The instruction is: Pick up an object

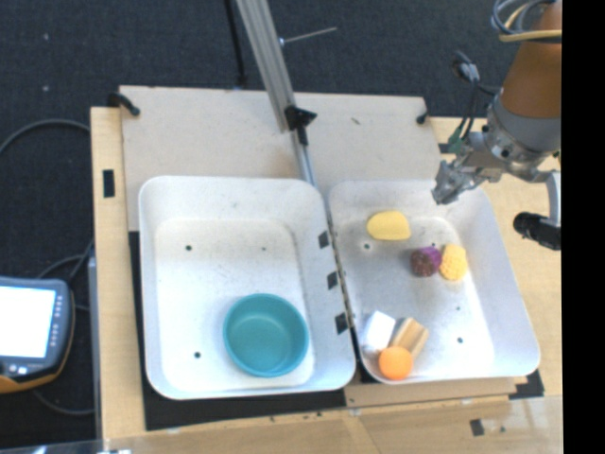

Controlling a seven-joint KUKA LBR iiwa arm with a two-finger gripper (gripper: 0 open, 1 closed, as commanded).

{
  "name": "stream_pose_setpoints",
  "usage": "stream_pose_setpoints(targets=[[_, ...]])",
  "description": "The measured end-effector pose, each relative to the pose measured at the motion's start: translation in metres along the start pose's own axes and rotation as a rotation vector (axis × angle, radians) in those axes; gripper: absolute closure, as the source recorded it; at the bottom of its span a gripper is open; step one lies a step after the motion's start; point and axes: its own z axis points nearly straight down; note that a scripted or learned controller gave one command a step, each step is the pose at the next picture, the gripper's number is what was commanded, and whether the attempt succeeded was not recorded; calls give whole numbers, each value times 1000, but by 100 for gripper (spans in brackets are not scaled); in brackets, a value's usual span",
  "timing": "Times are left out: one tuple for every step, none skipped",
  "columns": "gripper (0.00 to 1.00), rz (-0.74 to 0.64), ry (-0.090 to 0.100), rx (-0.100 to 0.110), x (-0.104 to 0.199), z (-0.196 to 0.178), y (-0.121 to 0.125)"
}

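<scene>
White bins sit side by side on the worktop (pixel 208 140), and the right bin (pixel 492 253) has a yellow lemon (pixel 388 225) near its top. The pincer (pixel 444 193) hangs above that bin's top edge, not yet down. I cannot tell how it is set; next it should drop onto a toy.

Bench (pixel 208 130): 2 white bins side by side, left bin (pixel 165 206), right bin (pixel 506 320).

No legible text, perhaps for coarse resolution.
</scene>
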Motion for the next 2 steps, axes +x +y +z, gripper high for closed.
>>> stream_pose_setpoints(targets=[[100,-2,1,1,53,13,-18],[100,-2,2,1,102,24,-32]])
